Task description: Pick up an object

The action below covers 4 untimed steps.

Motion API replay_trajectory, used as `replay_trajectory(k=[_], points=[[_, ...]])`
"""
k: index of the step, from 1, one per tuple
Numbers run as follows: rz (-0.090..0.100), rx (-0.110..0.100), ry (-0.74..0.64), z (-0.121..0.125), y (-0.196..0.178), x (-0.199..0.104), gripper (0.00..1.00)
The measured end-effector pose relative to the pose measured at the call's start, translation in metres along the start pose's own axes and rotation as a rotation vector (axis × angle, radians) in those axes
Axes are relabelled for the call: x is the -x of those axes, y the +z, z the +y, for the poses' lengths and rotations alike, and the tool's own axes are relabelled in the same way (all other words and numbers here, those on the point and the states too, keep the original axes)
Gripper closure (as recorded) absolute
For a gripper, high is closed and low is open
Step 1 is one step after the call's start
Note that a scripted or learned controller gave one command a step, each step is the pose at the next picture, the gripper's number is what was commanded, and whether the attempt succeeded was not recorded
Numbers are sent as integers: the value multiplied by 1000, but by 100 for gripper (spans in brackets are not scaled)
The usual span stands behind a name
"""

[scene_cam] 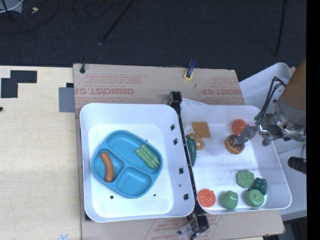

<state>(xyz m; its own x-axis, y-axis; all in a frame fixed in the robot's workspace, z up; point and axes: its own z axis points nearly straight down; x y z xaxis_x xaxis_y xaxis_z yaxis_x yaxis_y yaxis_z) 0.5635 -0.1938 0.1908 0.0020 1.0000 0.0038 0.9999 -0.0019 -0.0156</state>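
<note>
— Where's the gripper (243, 137)?
— I see it in the right bin (272, 156), its tips at the brown donut (233, 145). I can't tell whether it's gripping.

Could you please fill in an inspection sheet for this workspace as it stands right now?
Surface: two white bins side by side, left bin and right bin, on cardboard.
Job's things: right bin holds a cracker, pretzel, brown round piece, orange-red piece, green textured piece, orange slice, two green fruits.
Clutter: blue divided plate in left bin, with sausage and green beans.
Grippers: gripper low over the brown round piece; grip unclear.
Cables: dark cables on floor behind.
Surroundings: yellow clamp at cardboard's far edge.
</note>
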Motion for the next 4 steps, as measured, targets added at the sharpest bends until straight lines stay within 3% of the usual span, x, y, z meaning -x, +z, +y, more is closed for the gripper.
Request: replay_trajectory(k=[1, 3, 4], points=[[-3, 13, -3, 3, -8, 0, 0], [-5, 17, -1, 4, 100, -5, 0], [-4, 18, -1, 6, 99, -5, 0]])
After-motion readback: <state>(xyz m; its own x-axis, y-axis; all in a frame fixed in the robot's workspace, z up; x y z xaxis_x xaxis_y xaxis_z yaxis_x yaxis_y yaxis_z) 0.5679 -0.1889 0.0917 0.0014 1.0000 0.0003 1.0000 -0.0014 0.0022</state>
